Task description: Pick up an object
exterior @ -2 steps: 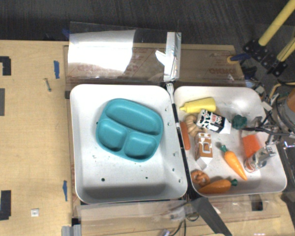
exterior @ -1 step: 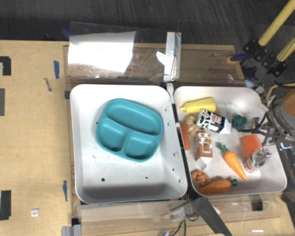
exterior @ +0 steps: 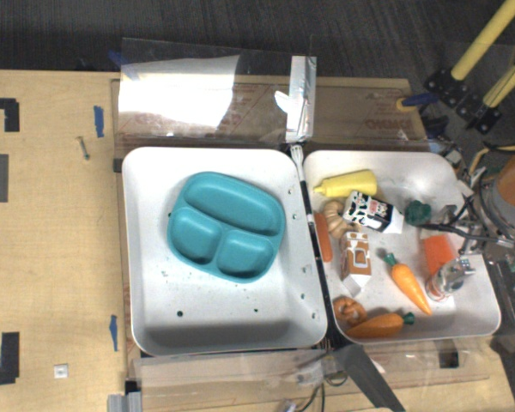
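The right bin (exterior: 485, 316) holds several toy foods: a yellow piece (exterior: 348, 183), a black-and-white carton (exterior: 367, 211), a small orange-and-white carton (exterior: 356, 256), a carrot (exterior: 408, 286) and a dark green piece (exterior: 418, 213). A longer orange vegetable (exterior: 380, 323) lies along the front wall. An orange-red block (exterior: 438, 251) sits at the right side. My gripper (exterior: 451, 277) is low in this bin, right at the front edge of that block and just right of the carrot's tip. Cables and metal parts hide how it meets the block.
The left bin (exterior: 154, 316) holds a teal divided plate (exterior: 227, 224). A brown sausage-like piece (exterior: 326, 234) lies against the wall between the bins. A brown lump (exterior: 348, 309) is in the right bin's front-left corner. Cables (exterior: 455, 217) trail from the wrist.
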Available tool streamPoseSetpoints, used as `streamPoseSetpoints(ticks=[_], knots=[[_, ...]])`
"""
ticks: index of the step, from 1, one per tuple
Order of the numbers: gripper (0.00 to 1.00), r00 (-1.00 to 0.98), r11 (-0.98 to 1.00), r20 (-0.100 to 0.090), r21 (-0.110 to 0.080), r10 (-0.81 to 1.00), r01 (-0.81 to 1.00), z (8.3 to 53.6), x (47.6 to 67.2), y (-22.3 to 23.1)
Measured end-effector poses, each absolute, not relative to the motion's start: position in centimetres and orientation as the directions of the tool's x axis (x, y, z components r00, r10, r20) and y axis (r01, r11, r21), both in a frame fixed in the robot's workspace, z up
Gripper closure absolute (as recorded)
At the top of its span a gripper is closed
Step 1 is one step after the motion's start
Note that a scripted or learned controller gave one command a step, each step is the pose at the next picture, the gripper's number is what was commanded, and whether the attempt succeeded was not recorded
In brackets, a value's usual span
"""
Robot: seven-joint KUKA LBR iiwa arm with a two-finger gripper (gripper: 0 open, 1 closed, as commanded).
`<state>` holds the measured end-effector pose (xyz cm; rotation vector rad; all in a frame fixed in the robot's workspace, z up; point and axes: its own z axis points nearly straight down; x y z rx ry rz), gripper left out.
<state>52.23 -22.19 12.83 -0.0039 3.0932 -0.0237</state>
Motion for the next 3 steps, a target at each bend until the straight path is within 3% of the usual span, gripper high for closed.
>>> streamPoseSetpoints(ticks=[1,2,3], knots=[[0.00,-0.993,0.993,-0.012,-0.002,-0.119,-0.119,8.8,49.7,-16.9],[1.00,-0.992,0.993,-0.024,-0.007,-0.121,-0.121,10.1,50.1,-16.8],[1.00,-0.999,0.999,-0.016,-0.002,-0.035,-0.035,24.7,56.4,-13.9]])
